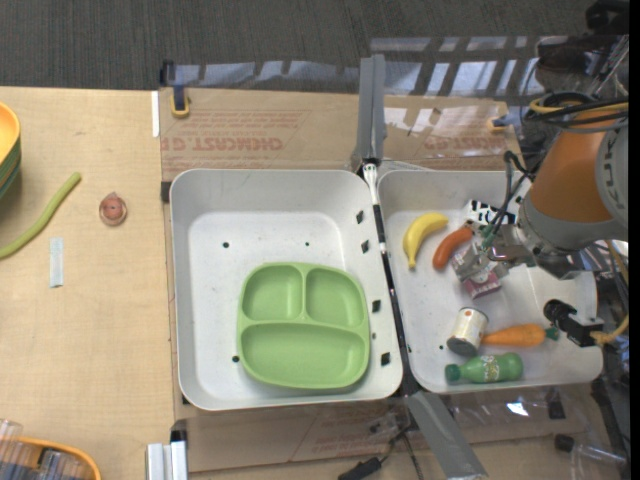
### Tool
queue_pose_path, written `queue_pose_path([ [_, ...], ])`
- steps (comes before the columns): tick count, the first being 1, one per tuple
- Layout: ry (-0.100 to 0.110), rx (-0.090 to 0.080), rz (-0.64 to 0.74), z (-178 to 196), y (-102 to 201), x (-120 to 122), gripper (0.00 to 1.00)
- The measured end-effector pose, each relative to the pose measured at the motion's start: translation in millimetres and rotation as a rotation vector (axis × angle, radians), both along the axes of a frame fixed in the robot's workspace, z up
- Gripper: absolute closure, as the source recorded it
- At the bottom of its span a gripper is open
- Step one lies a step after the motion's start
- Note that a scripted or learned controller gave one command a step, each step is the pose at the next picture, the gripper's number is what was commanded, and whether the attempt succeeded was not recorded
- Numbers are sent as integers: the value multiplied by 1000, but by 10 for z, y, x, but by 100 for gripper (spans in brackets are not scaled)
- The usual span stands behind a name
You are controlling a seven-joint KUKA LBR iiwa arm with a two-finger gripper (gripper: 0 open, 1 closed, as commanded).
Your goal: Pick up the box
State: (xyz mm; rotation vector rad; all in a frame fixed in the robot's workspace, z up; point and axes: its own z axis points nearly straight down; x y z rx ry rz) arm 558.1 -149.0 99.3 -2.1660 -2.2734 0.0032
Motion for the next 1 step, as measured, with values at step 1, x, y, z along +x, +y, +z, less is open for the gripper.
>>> queue_pose_path([
  [1,0,-2,-77,1525,592,353,100],
])
